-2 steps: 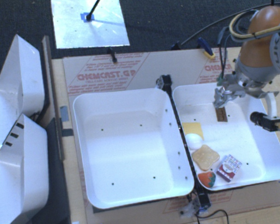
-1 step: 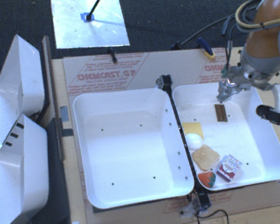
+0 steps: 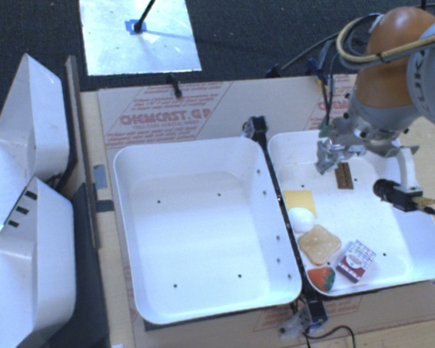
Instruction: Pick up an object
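Note:
My gripper hangs over the back of the right bin, under the grey arm with its orange band. A small brown block lies just below and right of the gripper, close to it. I cannot make out whether they touch. Along the bin's left side lie a yellow cheese slice, a white egg and a slice of bread. A red and green strawberry-like piece and a red and white packet sit at the front.
The left bin stands beside the right one, with a black divider where they meet. A black fitting with a cable hangs off the arm over the right bin. Two spare white bins lean at the far left.

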`<action>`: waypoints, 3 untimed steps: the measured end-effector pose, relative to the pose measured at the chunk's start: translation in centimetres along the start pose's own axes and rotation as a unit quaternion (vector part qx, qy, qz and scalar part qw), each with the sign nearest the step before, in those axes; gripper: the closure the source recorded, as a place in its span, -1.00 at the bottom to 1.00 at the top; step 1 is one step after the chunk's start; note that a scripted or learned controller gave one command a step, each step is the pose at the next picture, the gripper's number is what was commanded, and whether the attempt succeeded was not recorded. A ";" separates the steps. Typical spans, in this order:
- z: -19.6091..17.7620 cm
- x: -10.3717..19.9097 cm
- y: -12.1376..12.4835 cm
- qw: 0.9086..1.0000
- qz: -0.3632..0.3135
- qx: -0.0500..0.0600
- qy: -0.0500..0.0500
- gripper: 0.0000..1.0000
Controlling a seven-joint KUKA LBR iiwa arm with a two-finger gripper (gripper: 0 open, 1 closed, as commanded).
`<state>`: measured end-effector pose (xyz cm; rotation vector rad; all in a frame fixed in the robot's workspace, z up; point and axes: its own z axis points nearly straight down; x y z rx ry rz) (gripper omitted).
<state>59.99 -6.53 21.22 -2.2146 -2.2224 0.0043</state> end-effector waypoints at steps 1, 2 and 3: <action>-0.6 5.4 -1.0 1.000 -0.001 0.000 0.000 1.00; -1.5 10.3 -2.5 1.000 -0.001 0.000 0.000 1.00; -0.5 15.8 -4.1 1.000 -0.001 0.000 -0.001 1.00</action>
